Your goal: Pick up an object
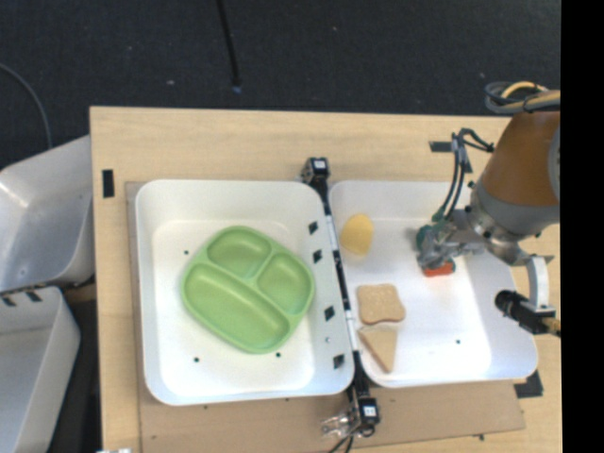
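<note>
The grey two-finger gripper (pixel 436 253) is low in the right white bin (pixel 491 352), right over a small red-orange object (pixel 438 270), so this reads as the grasp step (whether the fingers are spread or closed on it I cannot tell). Next comes a straight lift, which looks unobstructed. The yellow round piece (pixel 357 234) and tan bread slices (pixel 379 303) lie well apart, toward the divider.

Nothing legible anywhere from where I stand — no words, labels, brand marks or numbers on bins, bench or arm.
</note>
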{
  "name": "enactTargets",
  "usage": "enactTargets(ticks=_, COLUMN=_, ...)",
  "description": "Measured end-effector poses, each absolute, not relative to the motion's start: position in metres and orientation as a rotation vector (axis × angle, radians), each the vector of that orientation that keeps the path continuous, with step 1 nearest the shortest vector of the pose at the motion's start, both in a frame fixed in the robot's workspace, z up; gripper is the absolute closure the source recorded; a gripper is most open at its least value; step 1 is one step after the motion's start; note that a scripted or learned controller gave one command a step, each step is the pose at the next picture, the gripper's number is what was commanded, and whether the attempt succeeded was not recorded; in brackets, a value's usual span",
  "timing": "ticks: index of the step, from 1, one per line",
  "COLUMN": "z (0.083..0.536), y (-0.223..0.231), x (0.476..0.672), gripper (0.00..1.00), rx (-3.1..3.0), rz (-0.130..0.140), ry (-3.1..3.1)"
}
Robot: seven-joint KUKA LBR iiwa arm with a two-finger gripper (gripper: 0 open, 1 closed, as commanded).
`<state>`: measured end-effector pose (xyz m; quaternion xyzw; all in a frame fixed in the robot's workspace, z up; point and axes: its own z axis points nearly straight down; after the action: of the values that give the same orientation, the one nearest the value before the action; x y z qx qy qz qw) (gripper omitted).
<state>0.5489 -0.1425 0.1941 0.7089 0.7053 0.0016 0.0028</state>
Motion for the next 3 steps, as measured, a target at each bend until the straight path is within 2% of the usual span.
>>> enactTargets(ticks=1, z=0.248, y=-0.144, x=0.551, gripper=1.0, rx=2.214, rz=0.006, ry=2.219)
enactTargets(ticks=3, z=0.242, y=-0.048, x=0.576, gripper=1.0, rx=2.214, rz=0.003, ry=2.229)
